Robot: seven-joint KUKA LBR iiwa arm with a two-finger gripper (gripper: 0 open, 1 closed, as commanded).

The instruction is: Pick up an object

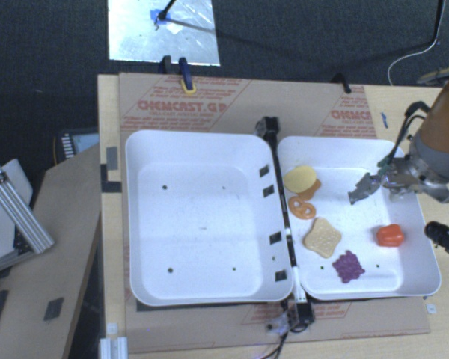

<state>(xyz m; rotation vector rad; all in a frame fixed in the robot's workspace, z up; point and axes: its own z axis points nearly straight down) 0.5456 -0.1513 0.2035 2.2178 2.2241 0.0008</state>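
Two shallow white plastic bins with smooth walls sit side by side on a cardboard sheet; the left bin shows bare floor. The right bin holds a round yellow disc, a looped orange pretzel just below it, a tan bumpy-edged cracker, a knobbly purple grape cluster and a glossy orange-red pepper. The metal gripper hangs above the bin's upper middle, clear of every piece; whether it is parted or closed, I cannot tell.
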